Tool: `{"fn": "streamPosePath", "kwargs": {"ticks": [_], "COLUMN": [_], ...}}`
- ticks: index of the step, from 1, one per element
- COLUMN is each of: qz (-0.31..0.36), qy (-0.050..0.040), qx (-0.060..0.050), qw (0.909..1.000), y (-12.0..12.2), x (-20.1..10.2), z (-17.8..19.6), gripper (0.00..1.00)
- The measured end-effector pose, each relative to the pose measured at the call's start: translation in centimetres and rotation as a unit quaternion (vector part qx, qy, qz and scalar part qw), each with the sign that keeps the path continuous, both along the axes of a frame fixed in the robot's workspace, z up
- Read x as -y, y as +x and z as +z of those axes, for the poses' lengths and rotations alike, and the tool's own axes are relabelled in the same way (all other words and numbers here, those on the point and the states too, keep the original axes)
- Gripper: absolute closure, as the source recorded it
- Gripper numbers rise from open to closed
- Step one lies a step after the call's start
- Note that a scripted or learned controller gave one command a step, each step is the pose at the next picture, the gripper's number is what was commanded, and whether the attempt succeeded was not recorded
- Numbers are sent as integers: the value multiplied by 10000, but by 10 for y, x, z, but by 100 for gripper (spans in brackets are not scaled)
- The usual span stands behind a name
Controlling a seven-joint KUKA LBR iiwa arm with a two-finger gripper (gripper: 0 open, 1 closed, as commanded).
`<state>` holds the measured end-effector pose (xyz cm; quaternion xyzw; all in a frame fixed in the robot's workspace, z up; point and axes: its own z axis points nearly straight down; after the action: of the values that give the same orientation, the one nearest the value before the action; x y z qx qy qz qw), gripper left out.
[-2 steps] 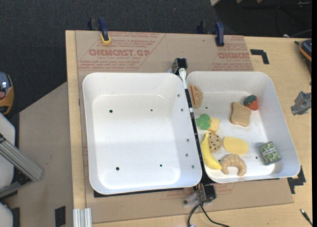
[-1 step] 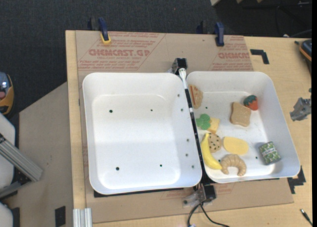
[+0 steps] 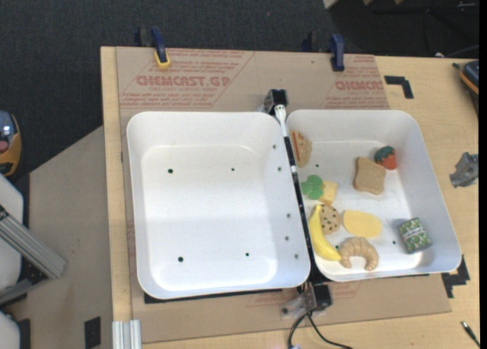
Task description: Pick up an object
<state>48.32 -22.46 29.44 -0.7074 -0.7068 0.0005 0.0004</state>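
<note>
Floor: dark carpet around a pale wooden bench (image 3: 456,112).
Sheet: brown board (image 3: 251,74) with red lettering under both bins, held at the far edge by two blue clamps (image 3: 160,42).
Left bin (image 3: 205,203): white and shallow, touching its neighbour along the middle seam.
Right bin (image 3: 426,157): white and shallow, holding all the task's things.
Banana (image 3: 321,239): yellow, lying along the seam wall at the near end.
Croissant (image 3: 359,252): tan, near wall, just beside the banana's tip.
Bread slice (image 3: 370,177): brown, mid-bin, apart from the rest.
Yellow oval (image 3: 362,223): flat, between the bread slice and the croissant.
Green box (image 3: 414,235): small, alone near the right wall.
Cookie (image 3: 329,220): speckled, touching the banana.
Broccoli (image 3: 312,185): green, by the seam wall.
Pizza slice (image 3: 302,147): far end, leaning against the seam wall.
Red piece (image 3: 386,157): green-topped, far right corner - too small to name.
Step in hand: by my judgement, the very start - every object lies loose and nothing is lifted.
Next move: a descent over the right bin; the bread slice or the green box look like the easiest targets, each with free space around it.
Arm and jaws: pose and state - I cannot tell.
</note>
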Motion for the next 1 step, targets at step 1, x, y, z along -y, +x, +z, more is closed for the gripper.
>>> {"fn": "streamPosePath", "kwargs": {"ticks": [1], "qz": [-2], "qy": [0], "qx": [7], "qw": [10000], "y": [-4], "x": [-3], "z": [-3], "gripper": [100]}}
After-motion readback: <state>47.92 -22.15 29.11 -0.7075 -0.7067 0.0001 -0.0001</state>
